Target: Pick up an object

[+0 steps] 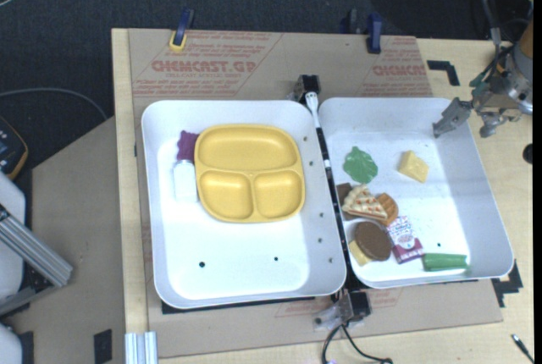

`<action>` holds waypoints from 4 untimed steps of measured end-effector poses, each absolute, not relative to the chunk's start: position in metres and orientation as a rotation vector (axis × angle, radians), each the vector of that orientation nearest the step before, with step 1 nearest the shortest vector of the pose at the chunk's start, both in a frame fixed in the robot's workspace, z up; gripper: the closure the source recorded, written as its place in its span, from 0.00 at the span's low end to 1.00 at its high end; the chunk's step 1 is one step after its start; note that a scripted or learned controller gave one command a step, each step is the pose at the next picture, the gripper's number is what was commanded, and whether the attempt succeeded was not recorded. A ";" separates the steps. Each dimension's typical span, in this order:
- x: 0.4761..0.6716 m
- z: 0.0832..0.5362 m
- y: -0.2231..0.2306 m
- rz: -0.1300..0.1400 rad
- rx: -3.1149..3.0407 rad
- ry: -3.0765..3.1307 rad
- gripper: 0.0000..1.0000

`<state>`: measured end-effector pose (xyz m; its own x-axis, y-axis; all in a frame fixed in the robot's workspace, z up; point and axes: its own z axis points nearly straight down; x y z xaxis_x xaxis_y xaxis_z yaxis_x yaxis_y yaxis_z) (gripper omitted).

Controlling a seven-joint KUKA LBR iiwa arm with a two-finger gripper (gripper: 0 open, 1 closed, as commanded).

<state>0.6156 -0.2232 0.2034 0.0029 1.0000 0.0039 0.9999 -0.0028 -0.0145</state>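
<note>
**Gripper poised at the right bin's far right corner, nothing in hand**

The gripper (468, 118) hangs over the far right corner of the right bin (483, 176), its two fingers spread apart with nothing between them. The nearest candidate is the cheese wedge (414, 166), lying alone toward the bin's far edge, well apart from the cluster near the left wall. To do this well, I judge the arm should centre over the wedge, straddle its narrower sides and descend squarely. The wedge looks pale yellow, small, flat-faced and blocky.
</note>
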 end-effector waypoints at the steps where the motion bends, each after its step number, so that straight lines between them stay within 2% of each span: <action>1: 0.619 0.212 -0.223 0.000 -2.221 -2.222 0.00; 3: 0.614 0.098 -0.211 0.004 -2.215 -2.218 0.00; 4: 0.614 0.084 -0.210 0.001 -2.216 -2.221 0.00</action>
